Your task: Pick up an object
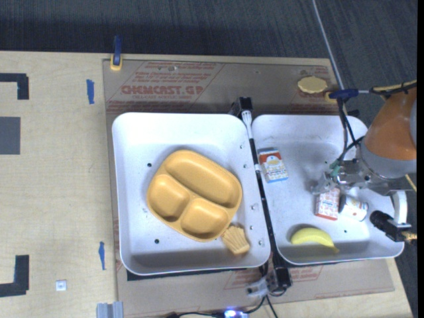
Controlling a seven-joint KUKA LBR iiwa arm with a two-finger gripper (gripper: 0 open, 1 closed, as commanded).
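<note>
Small red-and-white carton [327,205] lies flat beside the pincer [336,177].

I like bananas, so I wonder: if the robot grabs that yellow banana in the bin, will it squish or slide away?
The banana looks smooth and curved, so it may slip or swivel between two fingers. It looks glossy like a plastic toy, so probably stiff and light rather than squishy, though I can't be sure. It lies near the right bin's front wall, so a push could wedge it there.
</note>
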